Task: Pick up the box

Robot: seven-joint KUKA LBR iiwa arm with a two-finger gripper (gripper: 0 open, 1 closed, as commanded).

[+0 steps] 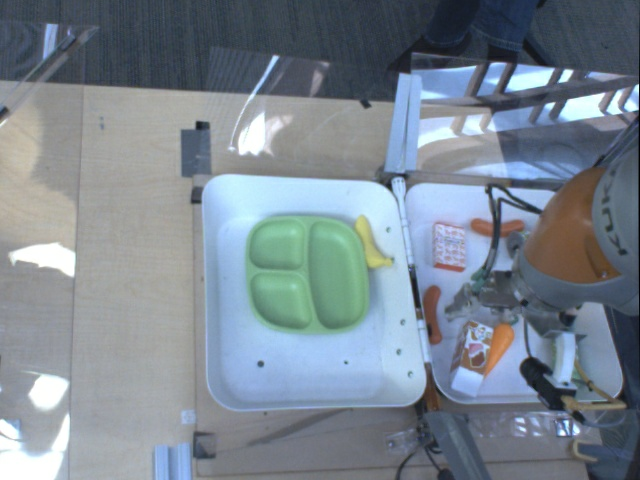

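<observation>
— So where's the box [474, 349]?
— Near end of the right bin [425, 200], lying tilted, a carrot [498, 346] resting on it.
— And the gripper [490, 298]?
— Just above it (can't tell how it's set from where I stand). Sausage [432, 313] to the left, a red-and-white packet [450, 246] farther back. Green divided plate [306, 273] and banana [372, 245] sit in the left bin [230, 368].

The end effector [492, 303] hangs over the right bin [425, 230], just above the box [474, 355] lying beside a carrot [498, 348].

Arm [590, 238] cut off at right
</observation>
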